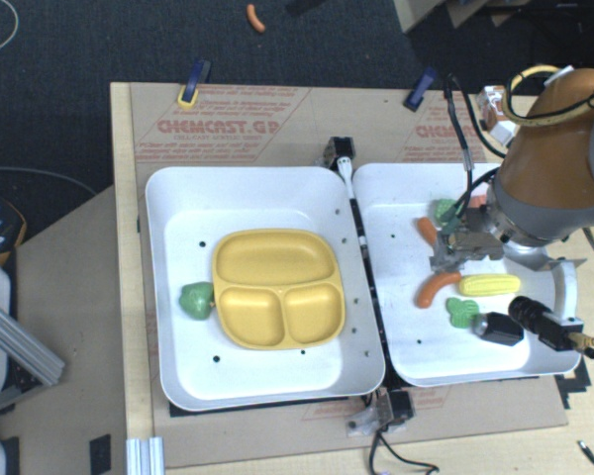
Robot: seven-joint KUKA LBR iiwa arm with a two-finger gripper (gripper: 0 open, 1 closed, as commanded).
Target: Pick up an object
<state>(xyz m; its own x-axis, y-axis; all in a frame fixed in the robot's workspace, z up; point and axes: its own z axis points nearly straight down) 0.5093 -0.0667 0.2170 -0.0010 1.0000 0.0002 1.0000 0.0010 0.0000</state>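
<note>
We see the gripper (pixel 457 253) over the right-hand bin (pixel 401 317), near an orange sausage (pixel 438 287) and a yellow corn cob (pixel 489 285). We cannot tell how its jaws stand

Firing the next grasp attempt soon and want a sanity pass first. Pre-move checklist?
1. Gripper over the right bin: ok, it hangs above the bin's middle.
2. Candidate nearby: ok, the orange toy sausage lies just below the gripper in the view.
3. Something already held: cannot tell, the wrist hides it.
4. Room around the candidate: not ok, the yellow toy corn and a green toy piece lie close beside the sausage.
5. Left bin out of the way: ok, the yellow divided plate and round green toy lie there, apart from the arm.
</note>
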